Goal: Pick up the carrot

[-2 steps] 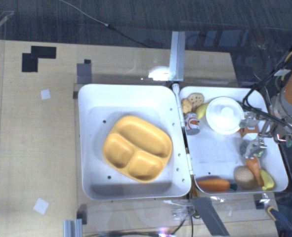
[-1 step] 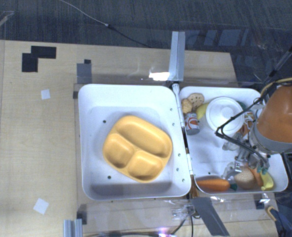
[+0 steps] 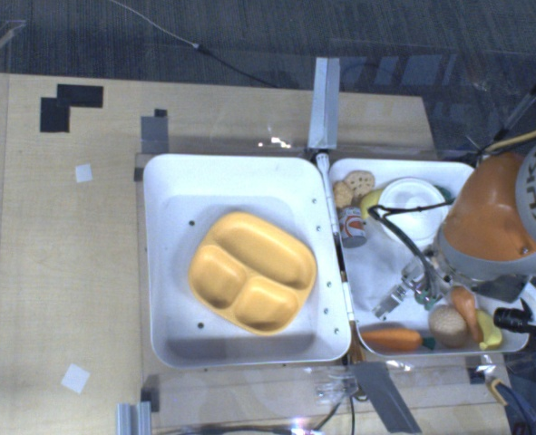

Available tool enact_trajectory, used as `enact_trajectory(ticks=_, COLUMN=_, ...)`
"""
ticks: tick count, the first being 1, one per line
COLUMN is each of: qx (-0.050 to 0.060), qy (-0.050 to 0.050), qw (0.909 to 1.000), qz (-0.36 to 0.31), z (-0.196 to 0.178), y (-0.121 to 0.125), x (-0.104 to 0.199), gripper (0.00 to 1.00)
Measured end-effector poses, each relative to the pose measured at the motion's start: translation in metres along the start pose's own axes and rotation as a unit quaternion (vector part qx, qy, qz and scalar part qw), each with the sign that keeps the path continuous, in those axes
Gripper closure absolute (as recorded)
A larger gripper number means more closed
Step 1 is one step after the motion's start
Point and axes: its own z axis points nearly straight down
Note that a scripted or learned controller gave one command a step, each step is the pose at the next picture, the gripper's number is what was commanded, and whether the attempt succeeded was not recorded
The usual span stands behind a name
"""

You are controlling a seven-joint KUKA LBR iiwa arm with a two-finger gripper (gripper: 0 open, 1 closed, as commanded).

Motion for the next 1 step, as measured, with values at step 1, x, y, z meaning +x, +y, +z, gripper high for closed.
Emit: enact_trajectory(ticks=1, qx=0.0, qy=-0.001, qw=0.9871, qz=0.16, z=-0.0027, y=-0.0022, x=-0.0018, gripper=0.0)
